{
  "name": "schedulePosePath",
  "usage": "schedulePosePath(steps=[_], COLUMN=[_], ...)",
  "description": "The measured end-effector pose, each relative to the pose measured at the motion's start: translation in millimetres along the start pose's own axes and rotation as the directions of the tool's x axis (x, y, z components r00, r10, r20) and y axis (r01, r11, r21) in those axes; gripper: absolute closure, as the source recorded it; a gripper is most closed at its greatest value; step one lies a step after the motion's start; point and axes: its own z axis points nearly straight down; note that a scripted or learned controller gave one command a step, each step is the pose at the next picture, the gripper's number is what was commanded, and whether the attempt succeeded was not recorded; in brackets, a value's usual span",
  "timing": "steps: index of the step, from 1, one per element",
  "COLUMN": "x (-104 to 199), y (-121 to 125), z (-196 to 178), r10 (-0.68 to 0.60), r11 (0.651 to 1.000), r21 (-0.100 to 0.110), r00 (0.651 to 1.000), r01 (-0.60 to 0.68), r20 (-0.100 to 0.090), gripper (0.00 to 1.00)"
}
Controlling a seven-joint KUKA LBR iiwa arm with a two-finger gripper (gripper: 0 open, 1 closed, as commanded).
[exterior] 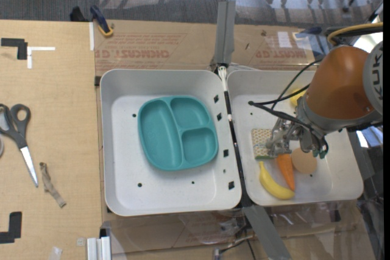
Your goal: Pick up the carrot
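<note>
**Carrot lying just below the hand, long axis running away from it**

The hand (292,142) is hanging low over the right bin (341,189), its metal parts crowding together under the orange wrist, and I cannot tell from this slanted view whether it is spread or closed; nothing is showing between its tips. The carrot (286,171) is lying on the bin floor just beneath the hand and slightly toward the camera from it, its thick end nearest the hand and its taper pointing away, toward the bin's near wall. That long axis is running almost straight out from the hand, tilting a little rightward at the far end.

Neighbours are pressing in. A banana (273,182) is curving along the carrot's left side, touching or nearly so, and a pale egg-like object (304,162) is sitting just to its right. In my judgement the coming move is turning on closing across the carrot's width, between those two neighbours, rather than along its length.
</note>
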Motion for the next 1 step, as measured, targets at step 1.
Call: schedulePosePath(steps=[1], x=[-25.4], y=[81.5], z=[-79.8], r10=[-0.104], r11=[0.995], r21=[-0.007], r00=[0.994], r01=[0.103], r20=[-0.032], gripper=[1.00])
